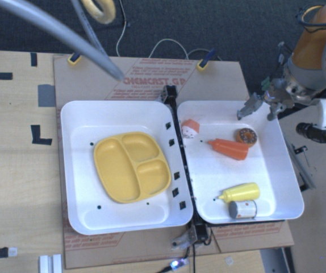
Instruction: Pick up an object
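Cardboard-topped bench (151, 75), two white bins. Two-finger gripper (258, 108) hovers spread apart, gripping nothing, over right white bin's (291, 175) far edge, just beyond small round brown donut-like object (246, 135); orange carrot-shaped toy (229, 148) beside it.

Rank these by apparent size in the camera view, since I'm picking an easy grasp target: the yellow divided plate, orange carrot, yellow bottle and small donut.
1. Yellow divided plate, by far the largest
2. Yellow bottle and orange carrot, too alike to rank
3. Small donut
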`<state>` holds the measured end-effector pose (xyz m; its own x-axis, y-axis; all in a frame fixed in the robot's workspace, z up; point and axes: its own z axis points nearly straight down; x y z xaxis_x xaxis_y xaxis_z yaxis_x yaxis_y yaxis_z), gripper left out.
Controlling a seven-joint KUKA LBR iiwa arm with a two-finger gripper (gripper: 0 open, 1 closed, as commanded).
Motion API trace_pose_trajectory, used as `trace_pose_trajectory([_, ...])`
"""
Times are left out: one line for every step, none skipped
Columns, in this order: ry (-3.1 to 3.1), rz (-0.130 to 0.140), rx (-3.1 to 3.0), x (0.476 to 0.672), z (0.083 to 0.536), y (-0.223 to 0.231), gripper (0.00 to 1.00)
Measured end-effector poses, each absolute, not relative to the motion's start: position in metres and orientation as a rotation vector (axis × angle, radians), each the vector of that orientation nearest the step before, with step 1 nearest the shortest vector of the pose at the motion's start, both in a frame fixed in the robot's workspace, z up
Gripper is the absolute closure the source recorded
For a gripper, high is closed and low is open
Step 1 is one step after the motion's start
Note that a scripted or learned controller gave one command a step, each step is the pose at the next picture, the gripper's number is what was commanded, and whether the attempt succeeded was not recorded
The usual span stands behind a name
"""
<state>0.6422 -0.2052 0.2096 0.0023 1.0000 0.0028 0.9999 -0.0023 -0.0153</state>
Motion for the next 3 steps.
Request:
trace_pose_trajectory([-2.223,0.002,-2.219,0.645,0.219,-0.205,0.00])
trace_pose_trajectory([-2.219,0.007,-2.218,0.639,0.166,-0.213,0.00])
trace_pose_trajectory([-2.221,0.006,-2.216,0.643,0.120,-0.207,0.00])
